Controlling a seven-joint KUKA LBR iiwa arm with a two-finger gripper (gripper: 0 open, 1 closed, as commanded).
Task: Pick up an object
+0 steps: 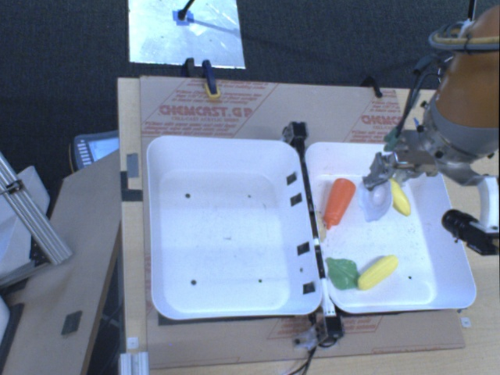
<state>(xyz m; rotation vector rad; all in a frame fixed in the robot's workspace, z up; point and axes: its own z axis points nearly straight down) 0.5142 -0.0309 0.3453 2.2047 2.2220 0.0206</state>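
1. Hand (380,180) of the grey arm with orange band (467,92) sits low over the right shallow white bin (449,283), far side; can't tell whether it is wide, narrow or holding anything.
2. Pale translucent lump (376,202) lies right under the hand; contact unclear.
3. Small yellow plastic piece (401,199) just right of that lump.
4. Orange plastic carrot (338,201) left of the hand, near the divider between bins.
5. Green plastic leafy piece (341,273) and yellow plastic corn cob (377,272) side by side at the near edge.
6. Left shallow white bin (168,162) sits beside it on the counter (258,104).
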